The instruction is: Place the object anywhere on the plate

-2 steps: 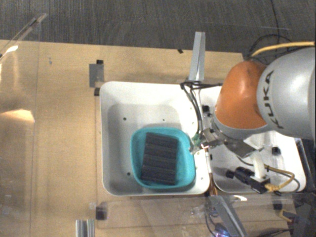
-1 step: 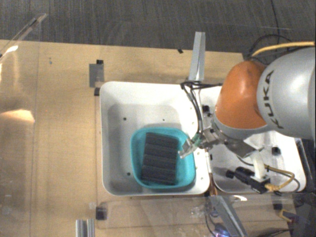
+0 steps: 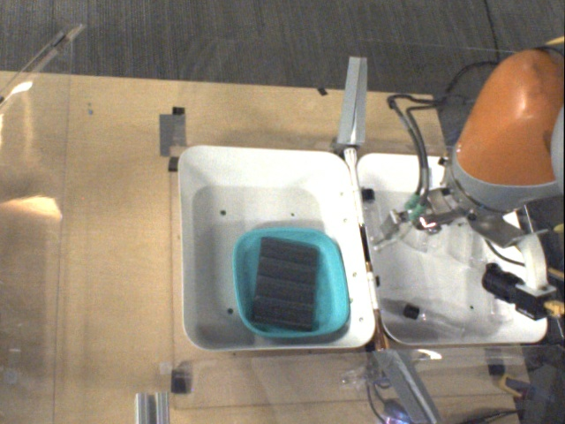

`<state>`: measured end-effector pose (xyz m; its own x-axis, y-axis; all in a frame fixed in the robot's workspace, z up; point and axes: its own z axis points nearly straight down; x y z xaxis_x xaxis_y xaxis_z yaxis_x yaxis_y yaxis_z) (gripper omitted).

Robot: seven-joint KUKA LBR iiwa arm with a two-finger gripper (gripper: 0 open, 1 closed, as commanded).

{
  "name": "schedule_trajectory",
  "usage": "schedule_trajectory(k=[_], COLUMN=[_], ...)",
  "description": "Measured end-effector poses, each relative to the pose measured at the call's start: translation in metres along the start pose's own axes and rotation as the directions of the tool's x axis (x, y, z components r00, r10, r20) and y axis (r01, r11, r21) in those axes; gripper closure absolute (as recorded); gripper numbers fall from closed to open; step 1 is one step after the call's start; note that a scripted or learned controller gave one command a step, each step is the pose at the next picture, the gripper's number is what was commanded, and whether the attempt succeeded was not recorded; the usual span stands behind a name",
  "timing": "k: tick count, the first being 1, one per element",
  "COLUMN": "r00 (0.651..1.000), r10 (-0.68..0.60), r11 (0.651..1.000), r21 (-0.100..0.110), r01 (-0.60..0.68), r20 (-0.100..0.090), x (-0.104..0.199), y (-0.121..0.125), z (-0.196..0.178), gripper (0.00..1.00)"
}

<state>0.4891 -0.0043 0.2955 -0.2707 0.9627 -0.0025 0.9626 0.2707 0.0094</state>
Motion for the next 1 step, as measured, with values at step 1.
schedule_trajectory(k=[1], r00=[1.0], r10=[-0.008], r11=[1.0], r21=[-0.006], r01=[0.008], r20=[0.002], x=[0.0007], y=[0.0026], z=[-0.0111], gripper=[1.0])
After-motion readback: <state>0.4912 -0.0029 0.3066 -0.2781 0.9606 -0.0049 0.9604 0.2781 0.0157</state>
